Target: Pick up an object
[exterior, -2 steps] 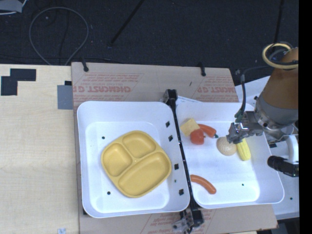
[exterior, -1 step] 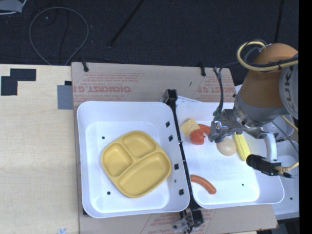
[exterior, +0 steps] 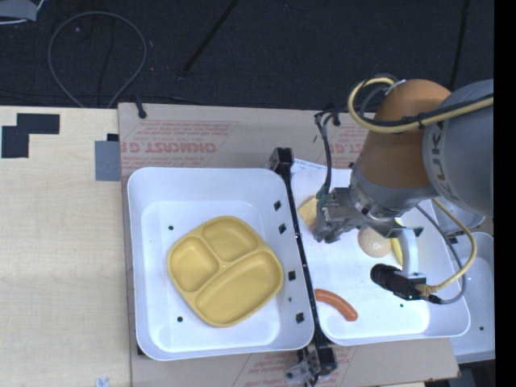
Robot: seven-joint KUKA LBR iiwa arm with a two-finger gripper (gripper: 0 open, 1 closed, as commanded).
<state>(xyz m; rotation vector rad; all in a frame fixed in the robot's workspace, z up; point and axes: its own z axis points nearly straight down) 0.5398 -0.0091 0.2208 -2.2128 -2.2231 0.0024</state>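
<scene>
Low over the right bin [exterior: 451, 329], the pincer [exterior: 329, 226] hangs near that bin's left wall, beneath the grey arm [exterior: 463, 147] with its orange band [exterior: 403, 135]. Whether it is spread or closed cannot be told from this slanted view from above, since the wrist covers most of it, and nothing can be seen caught in it.

Two shallow white bins sit side by side on the worktop [exterior: 56, 256], on a sheet of brown cardboard [exterior: 210, 135], and a black divider [exterior: 297, 248] runs between them.

The left bin [exterior: 145, 216] holds one thing, a yellow plate [exterior: 225, 270] with three compartments. It lies flat near the middle of the bin floor and is turned at an angle to the walls.

The right bin holds several smaller things. A yellow piece [exterior: 308, 210] lies just beside the pincer, on its left, and is partly hidden by it. A pale round object [exterior: 375, 242] sits just right of the pincer, under the arm. A yellow strip [exterior: 397, 250], perhaps a banana, shows next to that, mostly covered. Nearer the front wall lies an orange sausage [exterior: 336, 304], well apart from the pincer and touching nothing else. A black part [exterior: 397, 280] with a yellow cable [exterior: 455, 272] hangs over the floor of this bin, to the right of the sausage.
</scene>
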